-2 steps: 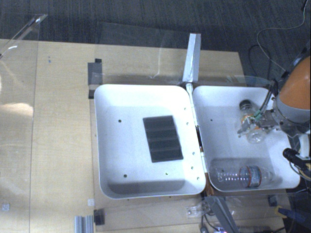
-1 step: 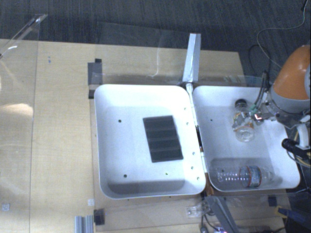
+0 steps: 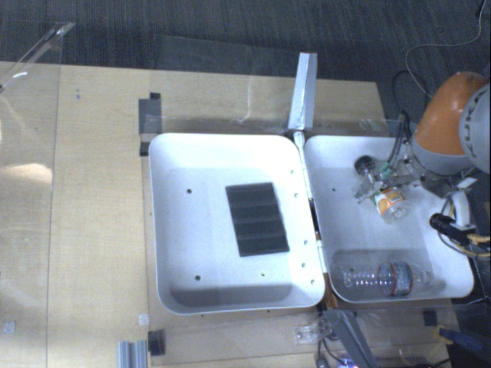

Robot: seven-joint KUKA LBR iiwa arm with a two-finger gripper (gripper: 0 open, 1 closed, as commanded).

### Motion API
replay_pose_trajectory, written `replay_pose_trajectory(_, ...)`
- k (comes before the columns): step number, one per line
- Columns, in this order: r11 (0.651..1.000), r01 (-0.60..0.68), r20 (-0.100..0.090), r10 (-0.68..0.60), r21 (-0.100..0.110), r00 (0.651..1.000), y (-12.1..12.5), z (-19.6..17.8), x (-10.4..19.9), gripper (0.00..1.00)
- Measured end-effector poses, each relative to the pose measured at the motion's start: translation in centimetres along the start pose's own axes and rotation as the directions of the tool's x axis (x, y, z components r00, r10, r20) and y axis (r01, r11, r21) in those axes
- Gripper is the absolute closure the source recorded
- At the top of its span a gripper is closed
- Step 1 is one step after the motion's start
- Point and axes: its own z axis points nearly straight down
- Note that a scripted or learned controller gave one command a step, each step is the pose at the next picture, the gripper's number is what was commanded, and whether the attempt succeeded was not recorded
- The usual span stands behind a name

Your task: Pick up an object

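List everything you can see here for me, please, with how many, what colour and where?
bench: one, pale wood, under both bins
left bin: one, white, middle of the view
black pad: one, ribbed black, lying flat in the left bin
right bin: one, white, beside the left bin
plastic bottle: one, clear with a blue label, lying on its side at the near edge of the right bin
small orange object: one, orange and white, in the right bin right at the claw; too small to name
metal post: one, grey, at the far end between the bins
cables: several, black and yellow, at the right
arm: one, grey with an orange band, reaching in from the right
claw: one, dark metal, low over the right bin
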Motion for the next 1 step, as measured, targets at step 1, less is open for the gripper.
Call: replay_pose_trajectory(1, 1.0, 0.003, 0.0, -0.003, -0.006, 1.0, 0.26, -1.26, 0.07, 1.0)
